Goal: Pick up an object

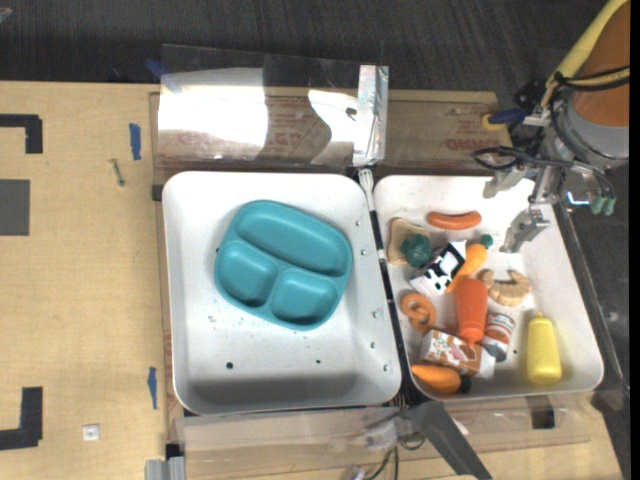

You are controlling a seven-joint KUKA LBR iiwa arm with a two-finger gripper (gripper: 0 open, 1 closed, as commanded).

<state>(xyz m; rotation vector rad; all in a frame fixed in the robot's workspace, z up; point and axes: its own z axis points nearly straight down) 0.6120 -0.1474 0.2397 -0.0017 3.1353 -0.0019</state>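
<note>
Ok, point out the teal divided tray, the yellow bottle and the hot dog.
teal divided tray (283, 261): camera view, on the ridge between its compartments.
yellow bottle (543, 350): camera view, middle of its body.
hot dog (453, 220): camera view, middle of the sausage.

A teal divided tray (283, 261) is lying in the left white bin (190, 368), filling most of its middle. Behind that bin, a clear plastic sheet (270, 118) is standing, and the wooden bench (70, 298) is stretching away to the bin's left.
</note>
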